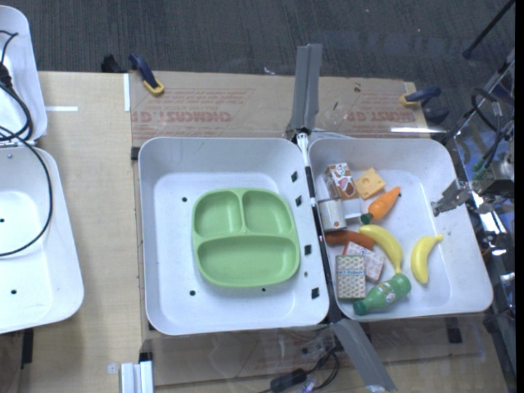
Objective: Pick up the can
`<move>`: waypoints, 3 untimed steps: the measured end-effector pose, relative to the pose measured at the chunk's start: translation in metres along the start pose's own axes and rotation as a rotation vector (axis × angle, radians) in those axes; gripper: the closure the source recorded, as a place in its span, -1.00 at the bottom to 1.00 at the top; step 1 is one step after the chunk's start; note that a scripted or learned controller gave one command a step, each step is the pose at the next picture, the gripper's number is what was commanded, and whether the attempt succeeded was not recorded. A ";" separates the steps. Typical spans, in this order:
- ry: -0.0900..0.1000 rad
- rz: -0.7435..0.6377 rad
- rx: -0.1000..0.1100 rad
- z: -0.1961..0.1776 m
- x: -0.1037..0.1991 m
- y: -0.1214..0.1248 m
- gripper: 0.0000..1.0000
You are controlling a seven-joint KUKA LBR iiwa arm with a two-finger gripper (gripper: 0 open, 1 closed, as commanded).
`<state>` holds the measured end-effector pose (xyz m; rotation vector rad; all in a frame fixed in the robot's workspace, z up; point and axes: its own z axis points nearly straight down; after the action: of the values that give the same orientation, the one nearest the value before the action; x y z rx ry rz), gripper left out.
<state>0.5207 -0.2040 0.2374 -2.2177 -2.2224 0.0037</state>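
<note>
metal-grey, the hand sits at the 3 o'clock rim of the right bin, above its wall; whether it is open or closed i cannot tell, and nothing shows gripped in it. below it, toward 7 o'clock, a small banana lies on the bin floor. a larger banana curves near the bin's middle, with an orange carrot at its 12 o'clock and a cheese wedge beyond. the silver can lies on its side at the bin's 9 o'clock wall, below a small printed carton. a green bottle lies at 6 o'clock. the left bin carries a green divided plate. both rest on the desk.
</note>
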 end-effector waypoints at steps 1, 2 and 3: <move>-0.001 0.335 -0.001 -0.044 0.016 0.012 -1.00; 0.000 0.310 0.002 0.042 0.044 -0.014 -1.00; 0.000 0.385 -0.015 0.140 0.095 -0.007 -1.00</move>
<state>0.5126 -0.1094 0.0970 -2.6106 -1.7634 -0.0119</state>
